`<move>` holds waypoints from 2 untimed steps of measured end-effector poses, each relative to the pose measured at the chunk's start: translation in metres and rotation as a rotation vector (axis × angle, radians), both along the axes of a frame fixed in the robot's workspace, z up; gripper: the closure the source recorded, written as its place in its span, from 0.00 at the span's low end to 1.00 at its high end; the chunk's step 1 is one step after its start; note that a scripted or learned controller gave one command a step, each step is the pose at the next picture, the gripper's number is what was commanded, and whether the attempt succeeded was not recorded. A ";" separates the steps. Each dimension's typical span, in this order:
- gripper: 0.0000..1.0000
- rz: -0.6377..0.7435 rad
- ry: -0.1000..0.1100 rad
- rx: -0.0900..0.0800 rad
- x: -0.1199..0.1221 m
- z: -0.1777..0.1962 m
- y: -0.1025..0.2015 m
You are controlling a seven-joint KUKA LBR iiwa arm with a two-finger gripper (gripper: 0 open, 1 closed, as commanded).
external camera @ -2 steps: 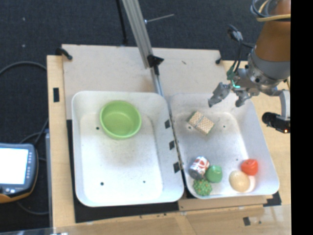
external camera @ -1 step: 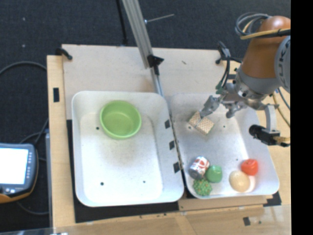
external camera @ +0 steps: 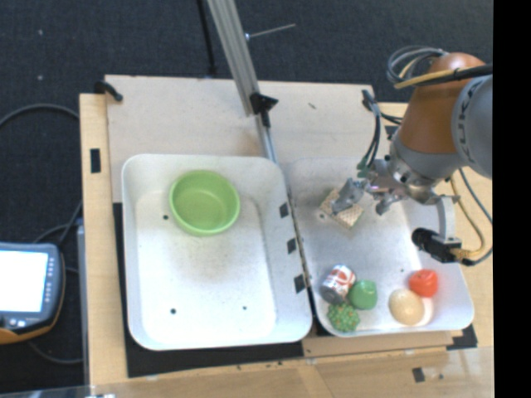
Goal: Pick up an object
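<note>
A: Over the right-hand shallow white bin point(external camera: 390, 322), near its upper middle, the grey two-finger pincer point(external camera: 358, 191) hangs low, right against a tan, waffle-textured block point(external camera: 342, 208). Whether the pincer is wide, narrow or gripping that block, I cannot tell; the metal parts blur together with it

B: So the block is likely the target?

A: That is my reading. It lies apart from the other things, so it is the easiest to reach. Further out, along the bin's lower edge, sit a crumpled silver-and-red can point(external camera: 338, 282), a small round green thing point(external camera: 362, 294), a bumpy green broccoli-like piece point(external camera: 343, 316), a pale egg-shaped thing point(external camera: 406, 306) and a small red rounded thing point(external camera: 424, 283)

B: They are crowded, then?

A: The can and the two green pieces touch or nearly touch, which would make a clean grasp harder

B: And the other side?

A: A light green plastic bowl point(external camera: 204, 202) sits alone in the left-hand white bin point(external camera: 207, 322), well apart from the arm, on the wooden tabletop point(external camera: 166, 114)
</note>
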State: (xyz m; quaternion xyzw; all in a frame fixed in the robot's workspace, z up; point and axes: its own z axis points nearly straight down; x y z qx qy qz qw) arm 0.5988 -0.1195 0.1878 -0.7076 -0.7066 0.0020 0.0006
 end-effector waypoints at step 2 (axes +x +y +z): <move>1.00 -0.005 -0.007 0.002 -0.009 -0.040 -0.004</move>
